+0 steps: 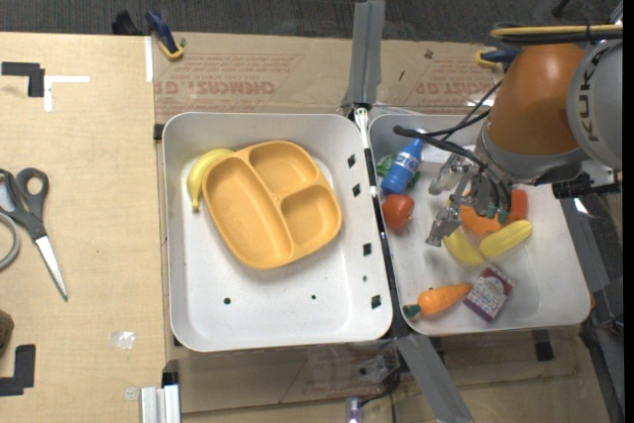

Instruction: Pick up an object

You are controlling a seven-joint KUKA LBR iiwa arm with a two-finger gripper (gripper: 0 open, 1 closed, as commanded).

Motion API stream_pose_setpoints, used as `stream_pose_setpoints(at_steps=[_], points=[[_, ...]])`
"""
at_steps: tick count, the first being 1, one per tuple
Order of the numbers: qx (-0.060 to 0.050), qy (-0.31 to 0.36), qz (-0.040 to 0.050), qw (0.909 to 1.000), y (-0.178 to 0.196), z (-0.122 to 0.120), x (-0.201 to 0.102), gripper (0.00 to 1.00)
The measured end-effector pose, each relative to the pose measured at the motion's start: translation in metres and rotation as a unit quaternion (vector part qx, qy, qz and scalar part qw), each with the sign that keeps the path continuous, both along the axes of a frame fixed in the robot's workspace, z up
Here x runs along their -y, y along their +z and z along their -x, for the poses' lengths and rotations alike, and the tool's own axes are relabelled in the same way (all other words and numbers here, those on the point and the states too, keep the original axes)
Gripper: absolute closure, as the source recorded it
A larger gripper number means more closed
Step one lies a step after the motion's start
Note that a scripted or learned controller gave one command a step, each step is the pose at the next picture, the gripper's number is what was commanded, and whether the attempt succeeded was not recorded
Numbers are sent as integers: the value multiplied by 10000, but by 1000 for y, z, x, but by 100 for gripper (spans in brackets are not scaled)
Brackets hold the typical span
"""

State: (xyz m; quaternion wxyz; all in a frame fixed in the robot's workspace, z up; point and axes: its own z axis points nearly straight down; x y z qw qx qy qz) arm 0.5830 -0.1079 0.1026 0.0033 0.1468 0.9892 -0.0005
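My gripper (446, 205) hangs over the middle of the right bin (555, 307), its grey fingers spread open with nothing between them. Just right of and below it lie a yellow toy piece (462, 248), a yellow corn-like piece (507, 237) and an orange piece (479, 221), partly hidden by the wrist. A red tomato (397, 211) sits to the gripper's left. A blue bottle (401, 169) lies at the upper left. Toward the front are a carrot (442, 298) and a purple packet (489, 294).
The left bin (198, 312) holds a yellow divided plate (269, 203) with a banana (202, 173) tucked against its left rim. Scissors (38, 225) lie on the wooden bench at far left. The arm's orange band (535, 104) looms over the right bin's back.
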Motion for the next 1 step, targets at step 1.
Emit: stream_pose_setpoints(at_steps=[1], points=[[-27,-666,-13,9978,-11,32,6,0]])
